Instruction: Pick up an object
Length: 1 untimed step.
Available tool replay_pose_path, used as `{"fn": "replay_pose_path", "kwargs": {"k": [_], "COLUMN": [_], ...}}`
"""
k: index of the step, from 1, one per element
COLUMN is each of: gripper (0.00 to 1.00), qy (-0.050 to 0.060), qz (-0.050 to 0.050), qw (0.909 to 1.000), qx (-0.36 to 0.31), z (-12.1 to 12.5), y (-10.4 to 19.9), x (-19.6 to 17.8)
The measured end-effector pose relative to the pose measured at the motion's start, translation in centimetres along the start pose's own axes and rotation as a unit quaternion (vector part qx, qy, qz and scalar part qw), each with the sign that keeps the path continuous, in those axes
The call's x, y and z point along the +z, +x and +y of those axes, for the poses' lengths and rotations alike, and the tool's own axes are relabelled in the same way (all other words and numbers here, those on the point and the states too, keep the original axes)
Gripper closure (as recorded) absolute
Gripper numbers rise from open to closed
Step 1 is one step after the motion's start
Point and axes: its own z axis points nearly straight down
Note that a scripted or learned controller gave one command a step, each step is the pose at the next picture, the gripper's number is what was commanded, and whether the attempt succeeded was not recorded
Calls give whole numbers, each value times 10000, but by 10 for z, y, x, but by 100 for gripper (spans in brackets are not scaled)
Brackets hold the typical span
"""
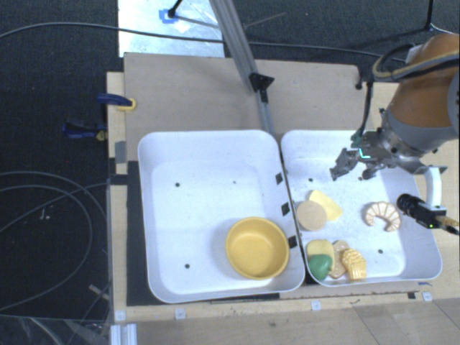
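the gripper [350, 162] hangs over the far part of the right bin [417, 264], above bare floor, with nothing between its fingers; from this slant i cannot tell whether they are spread or pressed together. the candidates lie nearer: a round tan disc [311, 215] touching a pale yellow wedge [328, 205], a croissant [382, 215] to the right, and a cluster at the near edge, a green and yellow piece [320, 259] beside a corn-like piece [353, 264]. the croissant sits apart, likely the easiest grasp. the left bin [180, 164] holds a yellow bowl [256, 247] near its near right corner.
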Motion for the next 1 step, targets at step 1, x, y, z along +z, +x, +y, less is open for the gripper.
{"fn": "replay_pose_path", "kwargs": {"k": [1], "gripper": [0], "qy": [-2], "qz": [-1], "qw": [10000], "qx": [0], "z": [0], "y": [0], "x": [0]}}
